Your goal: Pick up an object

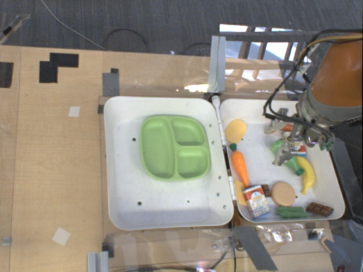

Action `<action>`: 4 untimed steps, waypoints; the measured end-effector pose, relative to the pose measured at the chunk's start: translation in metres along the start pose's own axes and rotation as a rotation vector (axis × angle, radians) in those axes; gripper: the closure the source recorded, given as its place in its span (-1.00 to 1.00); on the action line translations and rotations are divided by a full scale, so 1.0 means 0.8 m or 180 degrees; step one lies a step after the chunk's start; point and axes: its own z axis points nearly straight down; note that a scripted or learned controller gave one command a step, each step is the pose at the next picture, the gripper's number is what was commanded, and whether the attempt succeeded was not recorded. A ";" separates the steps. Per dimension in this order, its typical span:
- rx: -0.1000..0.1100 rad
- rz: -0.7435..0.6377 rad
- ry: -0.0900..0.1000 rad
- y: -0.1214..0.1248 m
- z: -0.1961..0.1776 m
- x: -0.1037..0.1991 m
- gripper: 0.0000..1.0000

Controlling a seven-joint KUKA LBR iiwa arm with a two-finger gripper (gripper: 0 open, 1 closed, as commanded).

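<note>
Banana [307,176] lies by green toy [294,166], cookie [283,194], under tool [290,146].

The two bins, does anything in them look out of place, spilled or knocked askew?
Nothing stands out. The green divided plate lies flat in the left bin. The right bin holds the toy food, loosely scattered: lemon, carrot, banana, small carton and others, all inside the rim. The gripper is over that bin.
</note>
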 end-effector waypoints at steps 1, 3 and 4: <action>0.0006 -0.0312 -0.0018 -0.073 0.144 0.010 -1.00; 0.0001 0.0490 -0.0011 -0.060 0.157 -0.069 -1.00; 0.0006 0.0643 -0.0014 -0.104 0.155 -0.013 -1.00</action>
